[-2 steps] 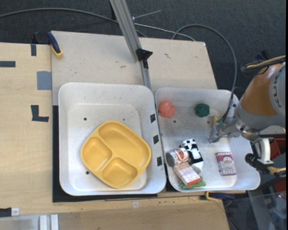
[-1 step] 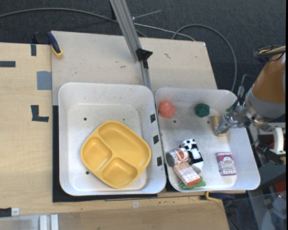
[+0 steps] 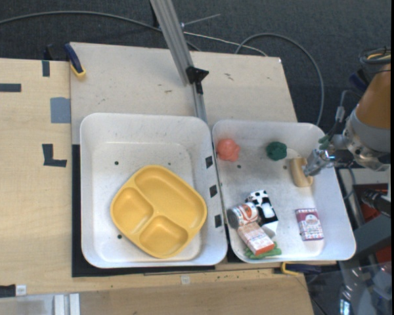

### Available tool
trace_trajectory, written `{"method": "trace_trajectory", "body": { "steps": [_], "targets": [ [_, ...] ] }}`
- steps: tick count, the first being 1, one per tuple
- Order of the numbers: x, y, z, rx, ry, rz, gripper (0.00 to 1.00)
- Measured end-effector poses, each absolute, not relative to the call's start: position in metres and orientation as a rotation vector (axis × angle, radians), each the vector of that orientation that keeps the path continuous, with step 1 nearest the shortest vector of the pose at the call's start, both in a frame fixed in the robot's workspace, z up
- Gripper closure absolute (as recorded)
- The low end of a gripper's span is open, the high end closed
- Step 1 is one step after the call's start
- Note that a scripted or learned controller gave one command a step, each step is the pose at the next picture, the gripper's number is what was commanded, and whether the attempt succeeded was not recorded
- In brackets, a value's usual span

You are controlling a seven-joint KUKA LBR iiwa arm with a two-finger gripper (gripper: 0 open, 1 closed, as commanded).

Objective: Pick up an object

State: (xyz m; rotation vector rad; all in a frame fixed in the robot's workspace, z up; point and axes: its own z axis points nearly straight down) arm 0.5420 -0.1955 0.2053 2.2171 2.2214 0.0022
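Hand (image 3: 313, 165) sits at the right edge of the frame, low over the right bin (image 3: 335, 241), just beside a tan block (image 3: 299, 173); its opening cannot be told. Same bin: pink ball (image 3: 228, 149) and green object (image 3: 276, 151) toward the upper part, can (image 3: 241, 214), black-and-white toy (image 3: 261, 204), small box (image 3: 308, 224) lower. Left bin (image 3: 92, 176) carries a yellow divided plate (image 3: 158, 210).
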Motion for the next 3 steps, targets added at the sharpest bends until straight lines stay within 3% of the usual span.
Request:
{"method": "trace_trajectory", "body": {
  "steps": [1,3],
  "targets": [
    [0.535,-0.19,0.26,2.216,2.221,0.003,1.0],
    [0.549,-0.08,0.258,2.215,2.232,0.001,1.0]
  ]
}}
